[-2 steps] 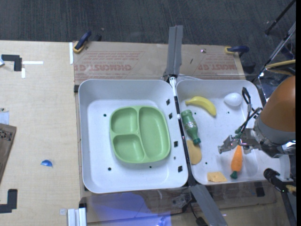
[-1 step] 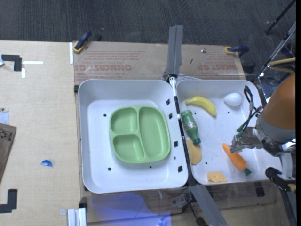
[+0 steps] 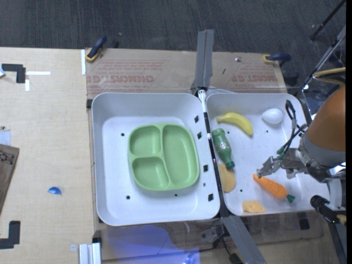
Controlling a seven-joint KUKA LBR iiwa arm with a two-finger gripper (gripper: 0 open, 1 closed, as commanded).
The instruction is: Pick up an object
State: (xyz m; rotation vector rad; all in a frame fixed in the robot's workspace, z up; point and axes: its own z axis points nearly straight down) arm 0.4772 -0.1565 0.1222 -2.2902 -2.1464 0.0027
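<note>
The right bin [image 3: 242, 108] holds a yellow banana [image 3: 236, 122], a green bottle [image 3: 223, 147] lying along its left wall, a white egg [image 3: 271, 115], an orange carrot [image 3: 271, 186] with a green tip, a yellow wedge [image 3: 253, 206] and a tan flat piece [image 3: 226, 179]. My gripper [image 3: 269, 168] reaches in from the right and hangs low just above the carrot's left end. The view does not show whether it touches the carrot.
The left bin [image 3: 110, 164] holds a green divided plate [image 3: 164, 157]. Cardboard [image 3: 143, 73] lies behind the bins. The arm's orange band [image 3: 333, 122] is over the right bin's right edge. A small blue item [image 3: 54, 191] lies on the bench at left.
</note>
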